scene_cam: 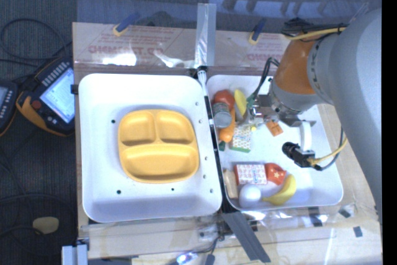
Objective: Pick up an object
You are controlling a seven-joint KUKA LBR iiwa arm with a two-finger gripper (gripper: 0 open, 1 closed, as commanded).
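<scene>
Pincer (257,113) low (right bin (325,186)) among toys.

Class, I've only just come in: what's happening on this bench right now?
A grey robot arm reaches from the right into the right bin, which holds a jumble of toy food: a banana, a white egg, a patterned box and a can. Its gripper is low among the items at the bin's back. Nothing is visibly lifted. The left bin holds a yellow divided tray.
</scene>
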